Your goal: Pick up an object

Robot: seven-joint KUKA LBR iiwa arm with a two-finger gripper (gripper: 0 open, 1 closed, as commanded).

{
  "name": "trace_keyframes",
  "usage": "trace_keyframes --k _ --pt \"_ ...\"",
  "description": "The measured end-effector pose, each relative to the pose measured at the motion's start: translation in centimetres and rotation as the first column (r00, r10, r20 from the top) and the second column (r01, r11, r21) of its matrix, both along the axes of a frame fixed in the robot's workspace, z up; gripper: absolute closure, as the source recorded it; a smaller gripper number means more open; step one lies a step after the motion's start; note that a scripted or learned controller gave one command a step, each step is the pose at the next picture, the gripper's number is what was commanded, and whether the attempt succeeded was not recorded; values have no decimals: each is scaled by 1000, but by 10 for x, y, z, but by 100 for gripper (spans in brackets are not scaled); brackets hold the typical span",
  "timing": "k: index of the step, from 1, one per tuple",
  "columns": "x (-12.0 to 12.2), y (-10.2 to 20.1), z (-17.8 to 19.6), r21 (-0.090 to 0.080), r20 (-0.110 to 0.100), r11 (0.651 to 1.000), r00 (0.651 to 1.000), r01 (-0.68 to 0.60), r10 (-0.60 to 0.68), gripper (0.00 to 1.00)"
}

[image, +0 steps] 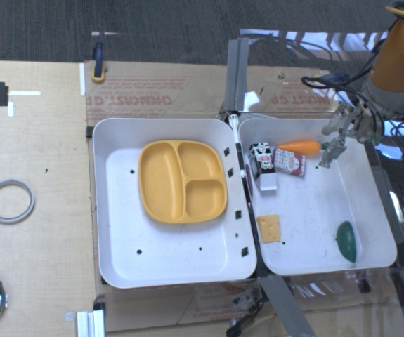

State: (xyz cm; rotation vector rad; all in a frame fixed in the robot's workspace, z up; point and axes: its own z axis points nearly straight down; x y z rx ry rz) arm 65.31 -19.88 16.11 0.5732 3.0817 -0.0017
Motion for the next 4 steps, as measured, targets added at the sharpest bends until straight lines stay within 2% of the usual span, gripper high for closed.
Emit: trace_keyframes --k 1,2,3,4 --pt "-3 31 -49 3 19 934 934 357 -357 0" --pt "1 -11 -64 5 5 901 901 434 -434 0" --pt "2 -11 -52 3 9 902 902 431 -431 100" --pt "-7 -17 -1 2 -2 846 846 533 -533 100"
